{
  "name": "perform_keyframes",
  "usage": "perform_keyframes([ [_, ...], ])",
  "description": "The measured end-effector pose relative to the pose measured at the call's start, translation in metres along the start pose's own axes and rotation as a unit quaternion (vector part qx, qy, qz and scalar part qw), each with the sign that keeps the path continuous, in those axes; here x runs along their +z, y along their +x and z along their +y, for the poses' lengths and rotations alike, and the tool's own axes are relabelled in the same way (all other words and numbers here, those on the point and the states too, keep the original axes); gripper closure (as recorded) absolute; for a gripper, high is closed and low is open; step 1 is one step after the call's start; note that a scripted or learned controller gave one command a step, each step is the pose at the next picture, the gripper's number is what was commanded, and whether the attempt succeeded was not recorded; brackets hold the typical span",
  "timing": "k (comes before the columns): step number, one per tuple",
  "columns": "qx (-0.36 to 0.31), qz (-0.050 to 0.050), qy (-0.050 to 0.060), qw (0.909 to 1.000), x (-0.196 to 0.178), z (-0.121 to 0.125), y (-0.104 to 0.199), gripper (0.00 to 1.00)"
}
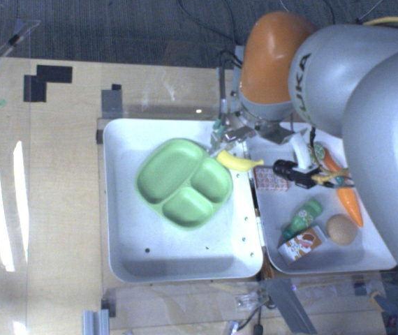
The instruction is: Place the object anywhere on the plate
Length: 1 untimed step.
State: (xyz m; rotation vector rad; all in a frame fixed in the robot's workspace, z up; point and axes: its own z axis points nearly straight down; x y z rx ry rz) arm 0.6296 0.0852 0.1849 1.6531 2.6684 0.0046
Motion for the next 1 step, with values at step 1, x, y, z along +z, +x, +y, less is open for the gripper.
perform_keyframes([
  [1,0.000,0.000,0.000,1.0000,-0.0002,0.0000,-0.0002,0.00],
])
